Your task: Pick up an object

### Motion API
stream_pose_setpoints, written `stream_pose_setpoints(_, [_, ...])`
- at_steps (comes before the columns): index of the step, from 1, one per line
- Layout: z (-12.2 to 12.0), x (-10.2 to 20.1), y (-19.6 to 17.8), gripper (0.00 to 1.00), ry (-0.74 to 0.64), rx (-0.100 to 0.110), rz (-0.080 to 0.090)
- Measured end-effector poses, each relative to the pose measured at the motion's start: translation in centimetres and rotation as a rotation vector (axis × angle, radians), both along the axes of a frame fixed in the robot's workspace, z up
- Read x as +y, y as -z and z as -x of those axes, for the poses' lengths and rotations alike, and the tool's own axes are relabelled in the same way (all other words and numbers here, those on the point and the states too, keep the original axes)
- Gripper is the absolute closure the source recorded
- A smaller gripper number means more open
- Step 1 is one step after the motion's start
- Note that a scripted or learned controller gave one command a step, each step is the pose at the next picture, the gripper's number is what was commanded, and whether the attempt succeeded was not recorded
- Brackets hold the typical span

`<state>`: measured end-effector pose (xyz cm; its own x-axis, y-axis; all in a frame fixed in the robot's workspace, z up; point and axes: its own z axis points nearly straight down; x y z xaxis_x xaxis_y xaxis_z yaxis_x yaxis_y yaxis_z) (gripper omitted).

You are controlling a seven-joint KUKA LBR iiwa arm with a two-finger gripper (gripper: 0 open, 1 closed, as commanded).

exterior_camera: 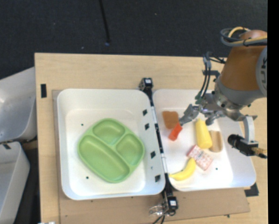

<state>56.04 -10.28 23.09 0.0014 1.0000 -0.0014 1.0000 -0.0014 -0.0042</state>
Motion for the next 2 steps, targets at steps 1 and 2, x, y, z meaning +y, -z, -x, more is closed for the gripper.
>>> stream_pose_setpoints(1, [-0.2, -0.7, 6.2, 0.0, 0.0, 0.001, 0.0])
stream_pose_setpoints(2, [0.4, -1.1, 12.4, 0.0, 0.0, 0.0, 0.0])
